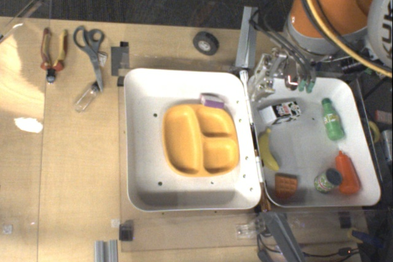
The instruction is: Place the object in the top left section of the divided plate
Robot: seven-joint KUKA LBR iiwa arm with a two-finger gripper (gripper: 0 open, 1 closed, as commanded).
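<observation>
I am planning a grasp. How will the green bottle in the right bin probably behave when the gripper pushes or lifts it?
The green bottle lies on its side on the right bin floor, so a sideways push would probably roll it. It looks like smooth plastic, possibly slippery between fingers. It seems small, likely light.

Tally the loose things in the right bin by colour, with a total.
Green: 2, bottle and can
Yellow: 1, banana
Orange: 1, bottle
Brown: 1, block
White and black: 1, small item
Total: 6
</observation>
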